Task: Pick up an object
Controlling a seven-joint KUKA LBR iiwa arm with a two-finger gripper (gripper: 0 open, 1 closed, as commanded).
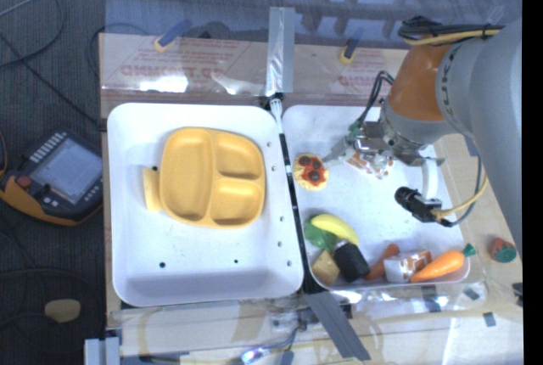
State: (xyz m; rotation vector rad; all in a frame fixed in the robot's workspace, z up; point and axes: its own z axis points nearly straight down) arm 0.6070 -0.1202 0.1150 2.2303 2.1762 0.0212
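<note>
My gripper (371, 153) hangs low over the back half of the right bin (373, 202), under the grey arm and its orange band (417, 87). To its left a small round pizza toy (311, 171) lies close to the bin's left wall. Along the front of the bin lie a yellow banana (333, 227), a black cylinder (349, 260), a small bottle (404, 265) and an orange carrot (439, 266). I see none of them in the gripper.
A yellow divided tray (212, 176) rests in the left bin (136, 261). A black cable connector (416, 202) dangles to the gripper's right. A red and green toy (504, 250) sits outside the right bin, and a teach pendant (59, 176) is on the floor at left.
</note>
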